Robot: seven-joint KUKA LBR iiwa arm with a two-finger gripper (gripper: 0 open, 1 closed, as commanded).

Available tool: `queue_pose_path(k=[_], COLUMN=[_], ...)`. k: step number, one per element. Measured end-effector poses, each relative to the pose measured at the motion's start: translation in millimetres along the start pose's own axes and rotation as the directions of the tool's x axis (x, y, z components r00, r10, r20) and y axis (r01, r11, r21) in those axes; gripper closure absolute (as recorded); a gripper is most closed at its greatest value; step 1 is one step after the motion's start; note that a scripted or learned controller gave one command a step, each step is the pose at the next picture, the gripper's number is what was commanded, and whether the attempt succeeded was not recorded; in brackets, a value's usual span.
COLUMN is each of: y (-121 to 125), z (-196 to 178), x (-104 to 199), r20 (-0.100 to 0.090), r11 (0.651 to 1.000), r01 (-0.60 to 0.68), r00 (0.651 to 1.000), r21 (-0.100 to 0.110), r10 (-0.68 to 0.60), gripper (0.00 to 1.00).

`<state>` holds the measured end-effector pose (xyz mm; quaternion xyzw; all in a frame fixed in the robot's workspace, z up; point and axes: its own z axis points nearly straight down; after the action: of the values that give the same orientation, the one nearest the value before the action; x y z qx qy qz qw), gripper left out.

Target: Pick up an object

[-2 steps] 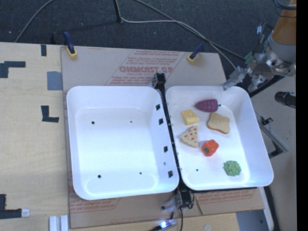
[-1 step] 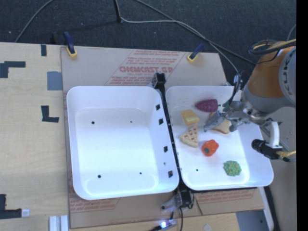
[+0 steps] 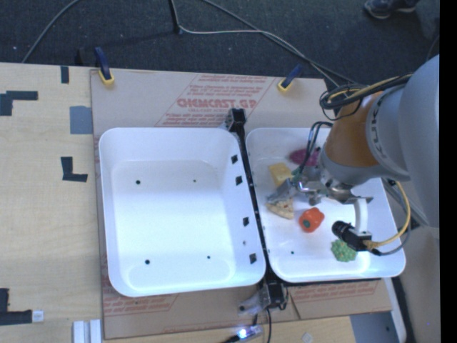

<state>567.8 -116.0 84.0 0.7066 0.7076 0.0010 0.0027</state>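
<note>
Dark carpet is showing along the top of the camera view, with grey cables trailing across it and a shoe (image 3: 389, 4) sitting near the upper right corner. Below it, a pale wooden worktop (image 3: 43, 213) is carrying a brown cardboard sheet (image 3: 214, 102) held by two yellow clamps, and two shallow white bins are lying side by side on that sheet. The left bin (image 3: 175, 213) is showing small dark holes in its floor. The right bin (image 3: 378, 266) is holding several small objects: a yellow block (image 3: 280, 173) near the dividing wall, a tan wedge (image 3: 283, 207) just below it, a red-orange pepper-like piece (image 3: 310, 220) near the middle, a green broccoli-like piece (image 3: 343, 251) toward the lower right, and a magenta piece (image 3: 298, 155) partly hidden behind the arm. The grey arm with its orange band (image 3: 350, 138) is reaching in from the right, and its jaws (image 3: 289, 190) are hanging low between the yellow block and the tan wedge, close to both. Whether they are spread or pressed together I cannot tell.
</note>
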Motion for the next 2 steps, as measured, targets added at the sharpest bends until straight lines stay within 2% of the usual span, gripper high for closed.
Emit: queue_pose_path(k=[1, 2], y=[-16, -13], z=[-6, -19], x=[16, 20], r20=[0.006, -0.005], r11=[1.000, 1.000], r01=[-0.005, -0.001], r00=[1.000, 1.000], r21=[-0.012, -0.014], r10=[0.005, 0.001], gripper=[0.00, 1.00])
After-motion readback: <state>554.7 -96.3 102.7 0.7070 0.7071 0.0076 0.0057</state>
